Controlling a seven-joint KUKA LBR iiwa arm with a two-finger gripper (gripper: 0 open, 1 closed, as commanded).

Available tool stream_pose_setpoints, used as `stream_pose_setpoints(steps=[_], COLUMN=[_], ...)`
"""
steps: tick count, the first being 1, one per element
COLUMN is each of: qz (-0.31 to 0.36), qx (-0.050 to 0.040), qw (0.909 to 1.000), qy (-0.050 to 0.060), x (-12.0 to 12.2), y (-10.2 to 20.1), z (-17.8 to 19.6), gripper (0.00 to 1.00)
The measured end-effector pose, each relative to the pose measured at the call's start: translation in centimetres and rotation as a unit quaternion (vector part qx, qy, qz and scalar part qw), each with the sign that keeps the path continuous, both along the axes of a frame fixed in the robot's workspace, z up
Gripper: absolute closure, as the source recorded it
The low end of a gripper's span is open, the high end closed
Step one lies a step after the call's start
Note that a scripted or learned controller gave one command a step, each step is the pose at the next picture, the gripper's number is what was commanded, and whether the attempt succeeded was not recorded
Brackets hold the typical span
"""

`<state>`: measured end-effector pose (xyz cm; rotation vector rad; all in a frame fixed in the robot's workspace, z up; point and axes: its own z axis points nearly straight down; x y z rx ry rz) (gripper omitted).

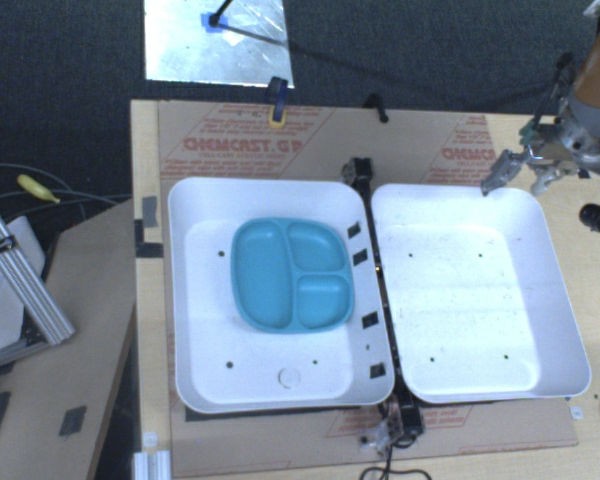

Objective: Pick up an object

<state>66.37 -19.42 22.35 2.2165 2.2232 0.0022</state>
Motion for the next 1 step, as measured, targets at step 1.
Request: stream_pose_setpoints(steps=[1], qz=[-0.002], qx=[0.0013], qw=[1.0000], qy=[0.005], x=[-4.52], y=[-1.26], z=[-10.48], gripper=[0.00])
